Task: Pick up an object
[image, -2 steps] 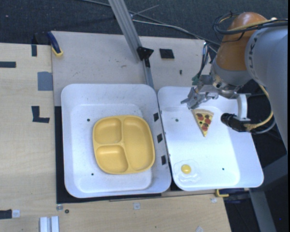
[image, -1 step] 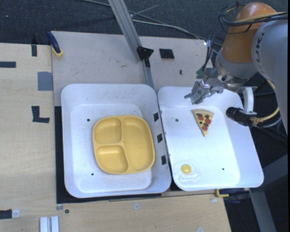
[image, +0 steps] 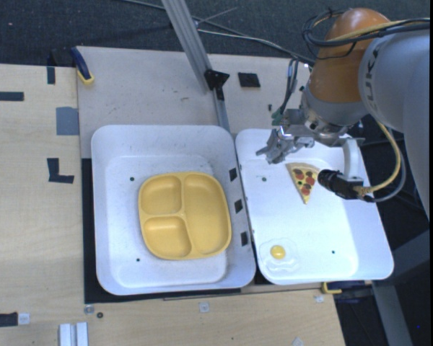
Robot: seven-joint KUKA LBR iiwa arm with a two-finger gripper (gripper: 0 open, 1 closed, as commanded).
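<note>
So the gripper [image: 276,152] is hanging over the far left corner of the right bin [image: 361,258], and honestly I can't tell how it's set from this angle, it's just a grey blur of metal up there. Nothing looks to be caught in it as far as I can see. Closest thing to it is the toy pizza slice [image: 303,180], lying flat on the bin floor just beside and a bit toward the near side of the gripper, tip pointing at the near edge. Further off, down at the near left corner of that same bin, there's a toy fried egg [image: 278,254], well apart from the arm. The left bin [image: 112,193] has a yellow divided plate [image: 184,215] sitting in the middle. Progress-wise I'd say basically nothing's picked yet: everything's down in the bins, so the descent, the grab and the lift are all left, probably on the pizza.
</note>
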